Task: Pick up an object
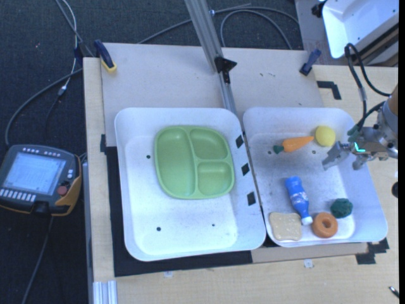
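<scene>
In the right bin (266, 170) lie a carrot (295, 144), a yellow lemon (324, 135), a blue bottle (297, 198), a slice of bread (285, 226), an orange donut (325, 225) and a dark green broccoli piece (341, 207). My gripper (345, 159) hangs over the bin's right side, just right of the lemon and above the broccoli. Its fingers (331, 159) are spread apart with nothing between them.
The left bin (136, 170) holds a green divided plate (193, 161). A metal pole (209, 30) rises behind the bins. Blue clamps (104, 56) grip the board's far corners. A teach pendant (38, 179) lies on the floor at left.
</scene>
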### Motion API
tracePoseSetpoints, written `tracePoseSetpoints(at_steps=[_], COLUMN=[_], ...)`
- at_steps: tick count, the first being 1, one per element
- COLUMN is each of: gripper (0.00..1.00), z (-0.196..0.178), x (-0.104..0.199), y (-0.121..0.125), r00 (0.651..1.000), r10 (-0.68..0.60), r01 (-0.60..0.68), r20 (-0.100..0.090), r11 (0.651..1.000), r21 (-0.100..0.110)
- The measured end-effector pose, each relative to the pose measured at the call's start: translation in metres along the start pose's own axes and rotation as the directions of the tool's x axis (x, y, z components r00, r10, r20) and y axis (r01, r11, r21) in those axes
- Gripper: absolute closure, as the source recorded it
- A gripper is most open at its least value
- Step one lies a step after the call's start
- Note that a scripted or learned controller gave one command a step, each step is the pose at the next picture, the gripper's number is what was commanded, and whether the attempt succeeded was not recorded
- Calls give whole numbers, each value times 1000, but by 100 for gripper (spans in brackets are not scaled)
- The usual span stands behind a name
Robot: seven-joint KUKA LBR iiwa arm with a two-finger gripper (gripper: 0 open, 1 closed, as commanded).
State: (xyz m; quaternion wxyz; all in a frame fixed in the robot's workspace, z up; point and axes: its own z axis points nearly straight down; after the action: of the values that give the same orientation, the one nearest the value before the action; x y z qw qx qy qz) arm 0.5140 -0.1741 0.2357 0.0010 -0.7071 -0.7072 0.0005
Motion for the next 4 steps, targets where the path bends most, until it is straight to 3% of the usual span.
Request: tracePoseSetpoints(at_steps=[1, 2, 4], gripper=[0, 0, 0], z=[-1, 50, 150], x=[0, 1, -3], y=[1, -10, -4], r00=[1000, 1000, 1000], r10=[0, 1, 0], r01=[0, 0, 0], r20=[0, -2, -2], r11=[1000, 1000, 1000], r21=[-2, 4, 3])
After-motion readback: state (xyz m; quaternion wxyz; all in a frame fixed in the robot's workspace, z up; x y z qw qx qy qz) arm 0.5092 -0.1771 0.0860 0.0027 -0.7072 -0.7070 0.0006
